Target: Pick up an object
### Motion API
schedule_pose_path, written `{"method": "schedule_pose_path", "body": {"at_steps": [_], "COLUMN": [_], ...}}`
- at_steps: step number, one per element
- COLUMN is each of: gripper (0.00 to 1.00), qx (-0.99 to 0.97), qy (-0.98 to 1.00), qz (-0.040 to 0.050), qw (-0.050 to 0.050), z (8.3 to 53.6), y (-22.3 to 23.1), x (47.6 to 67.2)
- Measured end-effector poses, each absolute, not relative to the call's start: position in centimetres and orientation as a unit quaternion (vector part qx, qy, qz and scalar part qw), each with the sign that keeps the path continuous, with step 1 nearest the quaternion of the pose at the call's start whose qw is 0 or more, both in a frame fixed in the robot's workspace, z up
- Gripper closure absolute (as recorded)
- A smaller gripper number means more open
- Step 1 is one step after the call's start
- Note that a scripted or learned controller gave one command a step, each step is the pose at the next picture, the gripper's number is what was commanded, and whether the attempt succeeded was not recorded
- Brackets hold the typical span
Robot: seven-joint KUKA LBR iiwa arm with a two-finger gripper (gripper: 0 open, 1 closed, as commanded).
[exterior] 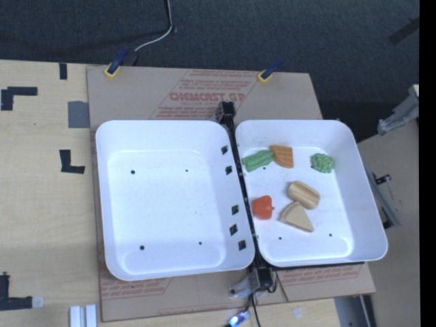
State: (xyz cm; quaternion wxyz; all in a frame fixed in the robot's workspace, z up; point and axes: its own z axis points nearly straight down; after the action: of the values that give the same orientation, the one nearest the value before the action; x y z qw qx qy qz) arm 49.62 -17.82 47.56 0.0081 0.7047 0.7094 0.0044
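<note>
While looking down on both bins from the camera view: left bin (163, 203) to one side, right bin (363, 203) with six small toy-food pieces. Up top, a long green piece (257, 160) just beside the divider, touching or nearly touching an orange wedge (282, 156). Further right, a bumpy green lump (322, 162), apart from the rest. Lower down, a tan roll (304, 193), a red piece (263, 207) close to the divider, and a tan wedge (297, 217) just under the roll, maybe touching it. Probably all light, stiff plastic or foam, a bit slick, not fragile, so likely to skid or pop out of a pinch rather than break. Best bet, honestly: the bumpy green lump, with free space all round and a rough surface for grip. Second choice: the tan roll, pinched across its short width. Would skip the red piece, too near the wall. Can't tell whether the gripper is open or shut, or holding anything, so no real read on the lump's place relative to the jaws. Only guess: a short reach in from the right.
</note>
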Motion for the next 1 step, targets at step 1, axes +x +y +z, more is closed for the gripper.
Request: {"method": "schedule_pose_path", "body": {"at_steps": [1], "gripper": [0.00], "qx": [0.706], "qy": [0.708], "qz": [0.0014], "qw": [0.003], "z": [53.88], "y": [-17.66], "x": [48.37]}}
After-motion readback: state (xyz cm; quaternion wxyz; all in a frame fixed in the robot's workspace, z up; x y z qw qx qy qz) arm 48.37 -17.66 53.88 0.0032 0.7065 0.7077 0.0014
